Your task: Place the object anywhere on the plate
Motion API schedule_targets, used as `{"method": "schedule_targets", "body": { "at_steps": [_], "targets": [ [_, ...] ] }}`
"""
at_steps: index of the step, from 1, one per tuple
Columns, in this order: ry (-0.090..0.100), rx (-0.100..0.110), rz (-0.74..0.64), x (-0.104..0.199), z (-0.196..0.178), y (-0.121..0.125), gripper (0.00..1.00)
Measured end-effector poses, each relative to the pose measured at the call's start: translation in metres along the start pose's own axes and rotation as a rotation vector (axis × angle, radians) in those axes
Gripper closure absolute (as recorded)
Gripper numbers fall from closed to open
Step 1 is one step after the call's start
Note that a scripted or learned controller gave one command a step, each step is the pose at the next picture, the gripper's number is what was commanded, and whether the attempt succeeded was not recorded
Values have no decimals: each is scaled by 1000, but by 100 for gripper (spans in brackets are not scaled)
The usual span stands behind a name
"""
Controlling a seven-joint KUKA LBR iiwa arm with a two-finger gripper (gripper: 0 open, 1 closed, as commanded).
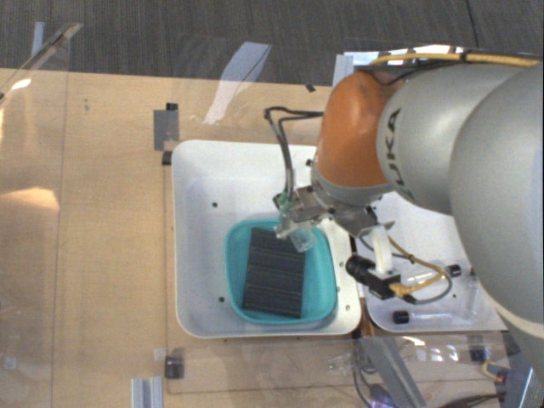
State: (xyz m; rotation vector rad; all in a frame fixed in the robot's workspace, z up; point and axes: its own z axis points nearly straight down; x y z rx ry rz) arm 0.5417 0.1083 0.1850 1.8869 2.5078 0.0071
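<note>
A teal square plate (235,253) sits in the front part of the left white bin (189,228). A dark grey ribbed rectangular block (274,273) lies flat on the plate, slightly tilted, covering most of its middle. My gripper (297,230) hangs over the plate's far right corner, just above the block's upper right corner. The block looks to be resting on the plate rather than hanging from the gripper. The big grey arm with its orange band (357,143) covers the space behind the gripper.
The right bin (429,320) is mostly hidden under the arm; black and yellow cable fittings (378,279) hang over its left edge. Bare white floor shows in the left bin's far half (229,185). Wooden bench top surrounds the bins.
</note>
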Motion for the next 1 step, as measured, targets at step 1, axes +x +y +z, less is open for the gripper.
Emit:
{"method": "schedule_targets", "body": {
  "at_steps": [1],
  "targets": [
    [0, 0, 1, 0, 0, 0, 0]
  ]
}}
